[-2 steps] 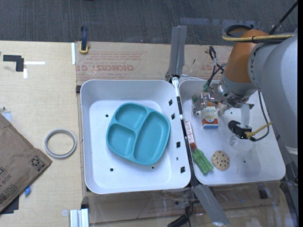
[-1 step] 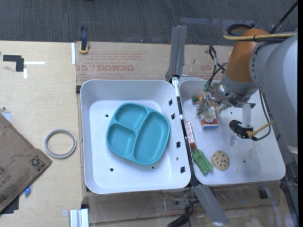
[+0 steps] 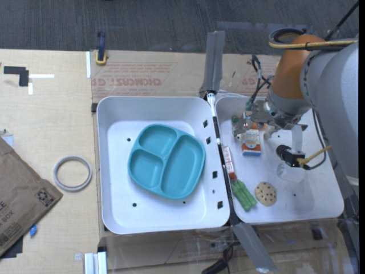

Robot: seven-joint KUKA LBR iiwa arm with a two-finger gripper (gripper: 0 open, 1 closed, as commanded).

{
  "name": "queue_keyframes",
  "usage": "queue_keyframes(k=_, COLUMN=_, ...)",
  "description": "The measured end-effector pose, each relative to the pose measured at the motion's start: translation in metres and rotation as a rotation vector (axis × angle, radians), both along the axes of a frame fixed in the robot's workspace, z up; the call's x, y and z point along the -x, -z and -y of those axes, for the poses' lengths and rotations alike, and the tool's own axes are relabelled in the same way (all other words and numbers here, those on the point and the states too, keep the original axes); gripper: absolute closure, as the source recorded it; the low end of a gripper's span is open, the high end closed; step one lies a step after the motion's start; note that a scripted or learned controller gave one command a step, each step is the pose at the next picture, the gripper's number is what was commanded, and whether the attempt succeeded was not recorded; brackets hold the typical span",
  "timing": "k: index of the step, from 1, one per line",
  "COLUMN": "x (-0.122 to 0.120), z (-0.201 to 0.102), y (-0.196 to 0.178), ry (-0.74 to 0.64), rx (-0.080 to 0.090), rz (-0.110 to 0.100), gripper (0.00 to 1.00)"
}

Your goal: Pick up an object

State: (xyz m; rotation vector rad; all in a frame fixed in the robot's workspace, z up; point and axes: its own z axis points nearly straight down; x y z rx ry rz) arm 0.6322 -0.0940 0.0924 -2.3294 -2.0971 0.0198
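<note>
- A small carton [image 3: 251, 147] — white with a blue lower part and an orange patch — lies in the right bin [image 3: 319, 207], toward its back-left part, directly under the gripper [image 3: 251, 131].
- The gripper's tip sits right at the carton's upper end; whether it touches the carton, or whether the fingers are apart or together, cannot be told from this slanted view.
- The grey arm [image 3: 328, 79] with its orange band [image 3: 293, 61] reaches in from the right, cables trailing along it.
- Nearer the front of the same bin lie a round tan cookie with dark specks [image 3: 265, 193] and, just to its left, a green pod-shaped toy [image 3: 243, 194] against the bin's left wall.
- The left bin [image 3: 111, 204] holds a teal divided plate [image 3: 166, 160], lying flat — three compartments showing.
- On the bench left of the bins rests a roll of tape [image 3: 72, 172], beside a brown cardboard box [image 3: 20, 201].
</note>
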Motion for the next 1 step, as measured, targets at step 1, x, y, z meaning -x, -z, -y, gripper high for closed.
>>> queue_keyframes(k=1, x=0.0012, z=0.0005, y=-0.0043, ry=-0.003, rx=0.001, rz=-0.008, gripper=1.00)
